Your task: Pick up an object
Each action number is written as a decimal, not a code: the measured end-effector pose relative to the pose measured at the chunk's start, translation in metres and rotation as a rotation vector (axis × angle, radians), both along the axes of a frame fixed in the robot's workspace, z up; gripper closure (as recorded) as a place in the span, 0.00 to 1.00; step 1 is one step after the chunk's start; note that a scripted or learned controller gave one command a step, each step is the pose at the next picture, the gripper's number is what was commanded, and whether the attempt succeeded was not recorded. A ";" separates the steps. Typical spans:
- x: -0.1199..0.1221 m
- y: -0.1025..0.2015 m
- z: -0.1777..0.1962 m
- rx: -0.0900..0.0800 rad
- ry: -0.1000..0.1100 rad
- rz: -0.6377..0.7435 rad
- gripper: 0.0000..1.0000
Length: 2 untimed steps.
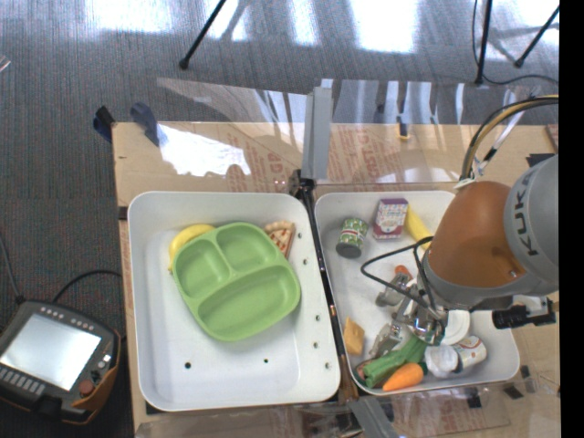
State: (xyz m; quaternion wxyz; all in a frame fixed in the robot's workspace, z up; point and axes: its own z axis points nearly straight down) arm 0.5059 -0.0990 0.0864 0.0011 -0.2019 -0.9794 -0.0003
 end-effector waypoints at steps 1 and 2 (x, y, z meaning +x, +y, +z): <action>0.061 0.015 0.005 0.000 -0.003 0.189 0.00; 0.098 0.016 0.001 -0.001 -0.002 -0.098 0.00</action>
